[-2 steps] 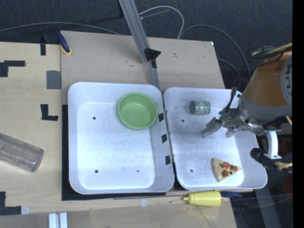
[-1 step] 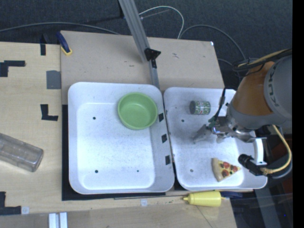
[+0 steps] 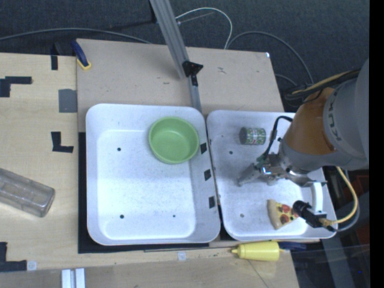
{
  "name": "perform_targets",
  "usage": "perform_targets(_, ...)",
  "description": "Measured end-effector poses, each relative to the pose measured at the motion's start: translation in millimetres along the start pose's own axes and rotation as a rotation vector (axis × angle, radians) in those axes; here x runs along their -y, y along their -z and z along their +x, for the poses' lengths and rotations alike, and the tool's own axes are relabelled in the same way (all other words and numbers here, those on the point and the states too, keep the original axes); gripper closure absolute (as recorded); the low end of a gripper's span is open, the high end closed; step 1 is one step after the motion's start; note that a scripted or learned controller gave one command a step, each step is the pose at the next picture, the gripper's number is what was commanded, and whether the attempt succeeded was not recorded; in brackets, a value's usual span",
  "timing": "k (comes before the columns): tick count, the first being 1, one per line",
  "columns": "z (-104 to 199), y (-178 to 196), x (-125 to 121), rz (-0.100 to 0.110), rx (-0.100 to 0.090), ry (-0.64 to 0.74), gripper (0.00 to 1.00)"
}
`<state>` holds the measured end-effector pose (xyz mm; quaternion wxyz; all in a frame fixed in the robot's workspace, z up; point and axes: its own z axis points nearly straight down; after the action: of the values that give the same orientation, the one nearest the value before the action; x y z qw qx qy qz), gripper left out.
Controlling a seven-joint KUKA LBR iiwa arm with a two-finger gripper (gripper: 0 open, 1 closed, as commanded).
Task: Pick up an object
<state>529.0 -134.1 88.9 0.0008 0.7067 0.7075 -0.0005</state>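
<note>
1. A yellow bottle (image 3: 259, 251) is seen lying on its side on the bench (image 3: 138, 71), just in front of the near rim of the right bin (image 3: 231, 221).
2. A pizza slice (image 3: 279, 212) is found in the near right part of the right bin: a pale tan wedge with red and dark spots, lying flat on the speckled white floor.
3. The gripper (image 3: 243, 179) is lowered into the middle of the right bin, reaching in from the right below the orange band of the arm (image 3: 324, 131). Its grey jaws are seen slightly parted, with nothing between them; the tips are held close to the bin floor, apart from the pizza slice and the can.
4. A small can (image 3: 252, 136), green-labelled and grey at one end, is seen lying on its side in the far part of the right bin.
5. A light green bowl (image 3: 173, 140) is set upright in the far right part of the left bin (image 3: 102, 179).
6. A clear plastic container (image 3: 24, 192) lies at the left on the pale wooden bench, which is marked with black tape.
7. Beyond the bench, dark carpet and looping cables are visible.
</note>
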Motion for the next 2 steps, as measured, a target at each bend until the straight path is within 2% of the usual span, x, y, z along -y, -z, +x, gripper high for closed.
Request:
perform_targets(1, 1.2, 11.0, -0.1, 0.001, -0.003, 0.002, 1.00)
perform_targets(2, -3.7, 62.6, -9.6, -0.002, -0.001, 0.000, 1.00)
